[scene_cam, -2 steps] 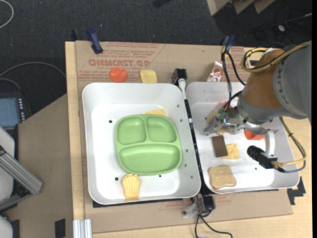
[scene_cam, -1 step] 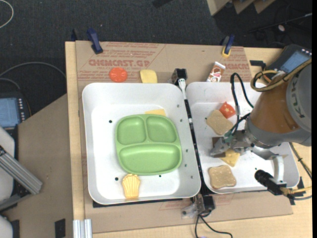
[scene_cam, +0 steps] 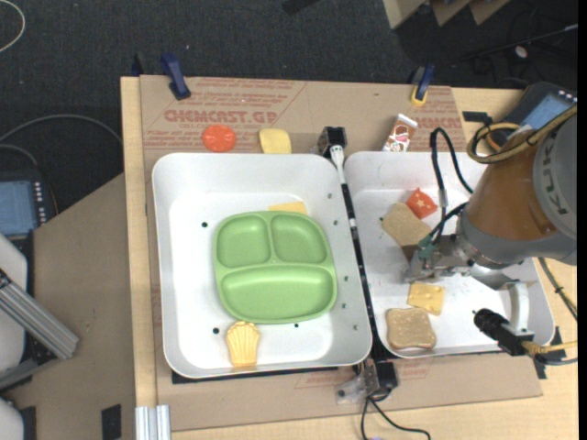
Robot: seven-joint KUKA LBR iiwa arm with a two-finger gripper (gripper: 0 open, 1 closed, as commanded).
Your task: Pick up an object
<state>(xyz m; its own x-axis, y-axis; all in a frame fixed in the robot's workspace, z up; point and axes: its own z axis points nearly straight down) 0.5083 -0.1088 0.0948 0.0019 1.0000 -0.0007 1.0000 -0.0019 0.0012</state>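
My gripper (scene_cam: pixel 425 264) is low in the right bin (scene_cam: pixel 514 337), at the end of the grey arm with its orange band (scene_cam: pixel 509 204). It hangs just above a yellow cheese slice (scene_cam: pixel 426 298) and beside a tan square slice (scene_cam: pixel 404 223). A red piece (scene_cam: pixel 421 203) lies behind the tan slice. A slice of toast (scene_cam: pixel 410 329) rests at the bin's front. I see nothing clearly held.
The left bin (scene_cam: pixel 183 200) holds a green divided plate (scene_cam: pixel 273 266), a yellow ridged piece (scene_cam: pixel 243 344) and a pale yellow piece (scene_cam: pixel 288 208). Behind the bins on the board lie an orange disc (scene_cam: pixel 219 138), a yellow block (scene_cam: pixel 274 141) and a small carton (scene_cam: pixel 400 134).
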